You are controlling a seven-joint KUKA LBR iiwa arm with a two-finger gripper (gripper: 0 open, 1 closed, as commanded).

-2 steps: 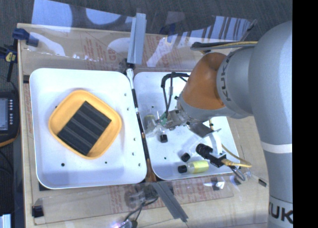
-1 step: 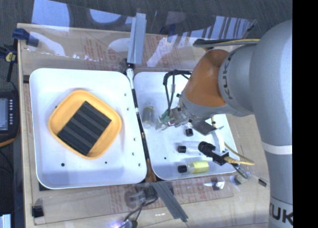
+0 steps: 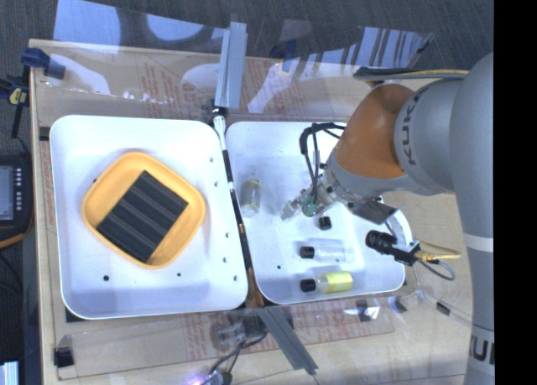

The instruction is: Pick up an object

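Your arm's hand [image 3: 304, 205] low in the right bin [image 3: 268, 144] | grip unreadable | yellow bottle [image 3: 333, 281] near edge | left bin [image 3: 67, 140]: orange dish [image 3: 105, 186]

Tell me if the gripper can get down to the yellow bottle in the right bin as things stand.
Probably yes. The yellow bottle lies on its side near the front wall of the right bin, with nothing on top of it. The gripper hovers just behind it. The bin wall close by may crowd the approach.

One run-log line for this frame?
grey-and-orange arm over right white bin | gripper low | grasp unconfirmed | orange-rimmed dark ridged tray in left bin
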